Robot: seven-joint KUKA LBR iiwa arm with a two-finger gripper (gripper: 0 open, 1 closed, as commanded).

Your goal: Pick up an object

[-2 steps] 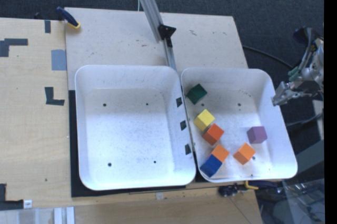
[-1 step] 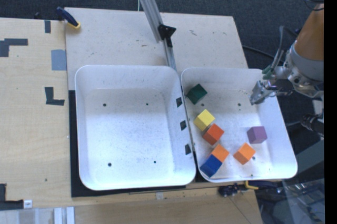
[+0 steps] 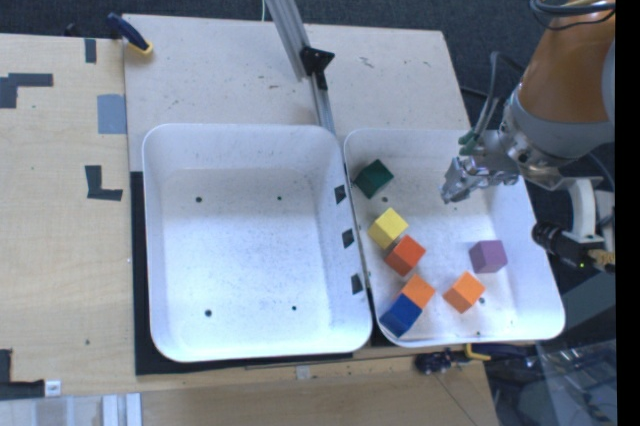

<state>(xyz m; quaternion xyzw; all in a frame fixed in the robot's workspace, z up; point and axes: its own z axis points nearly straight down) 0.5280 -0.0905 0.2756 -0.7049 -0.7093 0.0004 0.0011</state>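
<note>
The step in hand looks like the approach before a grasp: nothing sits between the fingers of the end effector (image 3: 458, 184), which hangs over the upper right part of the right-hand shallow white plastic bin (image 3: 535, 309), above bare bin floor and well apart from the blocks. Whether those fingers are spread or pressed together I cannot tell, since they show as a small blurred metal cluster. Any of the blocks would serve as the task's thing, and all lie in the right-hand bin: a dark green cube (image 3: 374, 178) near its upper left, a yellow cube (image 3: 387, 227) below that with a red-orange cube (image 3: 405, 254) touching its lower right side, a smaller orange cube (image 3: 418, 291) resting against a blue cube (image 3: 401, 315) near the bottom edge, a second orange cube (image 3: 464, 292) to the right of those, and a purple cube (image 3: 487, 256) standing alone toward the right wall. The next move probably calls for choosing one block, and the purple or green cube seems easier, each having free space around it, whereas the touching pairs could jam the fingers. The grey arm with its orange band (image 3: 570, 44) reaches in from the right, wrist bent downward and leftward over the bin's rim. The left-hand white bin (image 3: 160, 244) sits beside it on the pale wooden table (image 3: 60, 244).
</note>
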